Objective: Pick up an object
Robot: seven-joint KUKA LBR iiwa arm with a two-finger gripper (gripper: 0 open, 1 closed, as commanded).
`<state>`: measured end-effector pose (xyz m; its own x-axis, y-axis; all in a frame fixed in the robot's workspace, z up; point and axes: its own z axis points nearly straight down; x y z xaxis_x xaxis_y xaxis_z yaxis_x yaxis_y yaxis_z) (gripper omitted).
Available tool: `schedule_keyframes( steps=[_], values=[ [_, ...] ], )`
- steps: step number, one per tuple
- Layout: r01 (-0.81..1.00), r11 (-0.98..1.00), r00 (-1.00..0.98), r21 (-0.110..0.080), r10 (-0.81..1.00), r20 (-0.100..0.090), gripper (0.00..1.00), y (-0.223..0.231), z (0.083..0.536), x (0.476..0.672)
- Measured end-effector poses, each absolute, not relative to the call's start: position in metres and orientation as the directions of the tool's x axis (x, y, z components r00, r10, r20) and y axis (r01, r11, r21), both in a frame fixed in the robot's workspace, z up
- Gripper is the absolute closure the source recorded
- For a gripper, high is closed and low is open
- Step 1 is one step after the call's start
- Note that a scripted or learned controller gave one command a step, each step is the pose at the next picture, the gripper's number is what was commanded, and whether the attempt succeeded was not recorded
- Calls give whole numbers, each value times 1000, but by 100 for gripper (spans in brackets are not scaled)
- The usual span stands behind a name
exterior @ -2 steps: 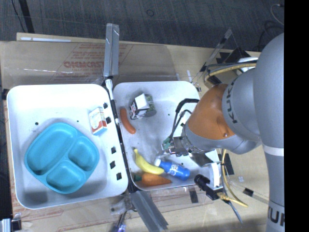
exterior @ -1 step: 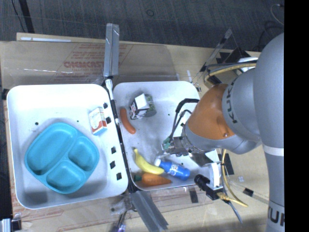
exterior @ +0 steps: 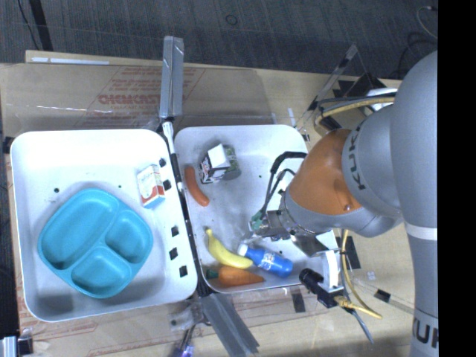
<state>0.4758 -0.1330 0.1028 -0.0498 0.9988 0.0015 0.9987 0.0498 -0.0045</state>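
Arm: the grey arm (exterior: 401,155) comes in from the right and bends down over the right bin; its orange band (exterior: 321,175) sits over the right part of that bin.

Gripper: the gripper (exterior: 262,225) is low in the right bin, near its near edge, just above and to the right of the banana and close to the cap end of the blue bottle. The wrist hides the jaws, so I cannot tell how far open they are, or if they hold something.

Right bin: the right bin (exterior: 245,136) is shallow and white and holds five things.

Banana: the yellow banana (exterior: 225,252) lies near the near left corner, curved, touching the bottle's cap end.

Blue bottle: the blue bottle (exterior: 269,261) lies on its side just right of the banana, white cap pointing left.

Carrot: the orange carrot (exterior: 238,277) lies along the near wall, just under the banana and the bottle.

Sausage: the reddish sausage (exterior: 196,187) lies by the left wall, farther back.

Small carton: the small carton (exterior: 219,162) (dark and white, print not readable) stands near the far left, just beside the sausage.

Left bin: the left bin (exterior: 44,143) holds a blue divided tray (exterior: 95,241) with three compartments at its near left, and a small red and white box (exterior: 151,184) by its right wall.
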Motion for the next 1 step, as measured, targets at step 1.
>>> schedule_keyframes(
  steps=[1],
  values=[
    [999,50,-50,-5,999,2,0,-133,103,476]
  ],
)
